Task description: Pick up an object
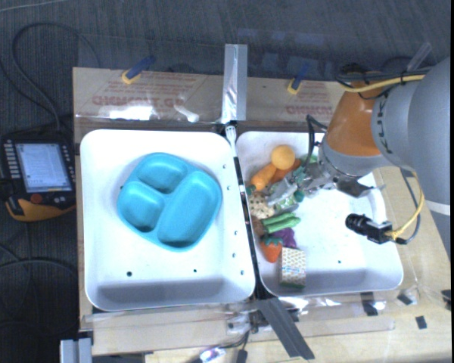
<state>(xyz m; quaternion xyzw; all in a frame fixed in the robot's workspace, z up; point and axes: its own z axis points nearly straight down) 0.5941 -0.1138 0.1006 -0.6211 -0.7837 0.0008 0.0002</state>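
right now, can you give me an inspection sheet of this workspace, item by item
surface: bench with two white bins side by side, left bin and right bin; cardboard backing taped behind them
job's things: small items clustered at the right bin's left side: orange ball, carrot-like piece, green pod, purple piece, speckled block
clutter: blue three-compartment tray in the left bin
grippers: pincer low over the pile in the right bin; whether it grips anything cannot be told
cables: yellow cable looping off the arm; black cables on the floor, upper left
surroundings: teach pendant left of the bench, dark carpet
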